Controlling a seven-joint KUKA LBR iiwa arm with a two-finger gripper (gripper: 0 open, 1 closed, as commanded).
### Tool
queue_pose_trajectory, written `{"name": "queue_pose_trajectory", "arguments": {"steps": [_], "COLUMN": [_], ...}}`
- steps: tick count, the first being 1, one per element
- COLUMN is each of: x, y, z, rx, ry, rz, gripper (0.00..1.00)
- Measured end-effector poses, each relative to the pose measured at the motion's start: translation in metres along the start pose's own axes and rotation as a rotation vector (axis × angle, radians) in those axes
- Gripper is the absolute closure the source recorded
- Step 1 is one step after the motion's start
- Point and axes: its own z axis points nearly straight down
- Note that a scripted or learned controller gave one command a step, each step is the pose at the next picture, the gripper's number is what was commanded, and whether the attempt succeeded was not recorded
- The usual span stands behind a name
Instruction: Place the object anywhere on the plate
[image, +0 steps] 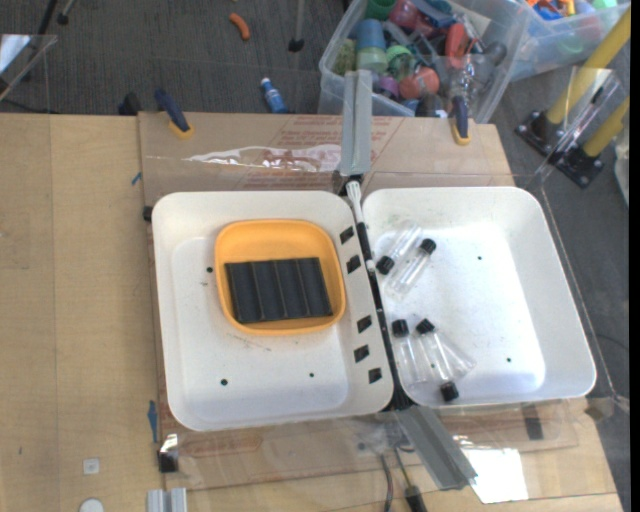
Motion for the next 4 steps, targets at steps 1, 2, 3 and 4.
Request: {"name": "queue_pose_trajectory", "arguments": {"steps": [1, 2, 3, 4], "x": [0.0, -0.006, -0.008, -0.01], "y": [0.0, 0.002, 0.001, 0.001], "z": [0.001, 0.001, 0.001, 0.001], "rx": [-0.002, -0.006, -0.005, -0.004], "ry": [-0.001, -0.002, -0.002, 0.0], "rz": [-0.351, -0.519, -0.677, -0.894], "gripper": [1.0, 1.0, 1.0, 1.0]}}
